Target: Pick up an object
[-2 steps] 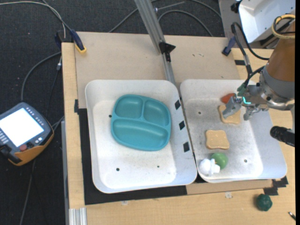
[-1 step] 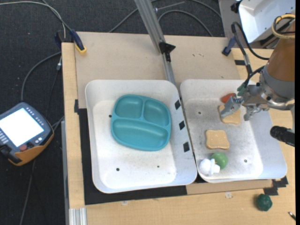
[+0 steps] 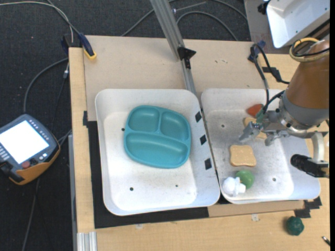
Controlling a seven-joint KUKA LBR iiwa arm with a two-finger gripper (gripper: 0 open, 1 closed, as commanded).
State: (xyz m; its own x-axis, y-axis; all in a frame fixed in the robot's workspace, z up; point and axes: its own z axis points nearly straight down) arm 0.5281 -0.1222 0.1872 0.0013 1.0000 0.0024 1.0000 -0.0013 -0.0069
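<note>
In the right bin (image 3: 277, 190) lie a tan toast slice (image 3: 243, 156), a green and white toy (image 3: 238, 182) near the front edge, a red-orange piece (image 3: 255, 110) at the back, and a small tan piece (image 3: 250, 123). My gripper (image 3: 257, 137) hangs low over the middle of this bin, just behind the toast and beside the small tan piece. Its fingers (image 3: 245, 135) are spread open and I see nothing held between them. The arm's orange band hides the bin's far right part.
The left bin (image 3: 112, 192) bears a teal divided plate (image 3: 156, 136). A metal post (image 3: 170, 22) slants across the back between the bins. A small green ball (image 3: 294, 225) lies on the bench in front of the right bin. A hand-held screen (image 3: 23, 148) sits far left.
</note>
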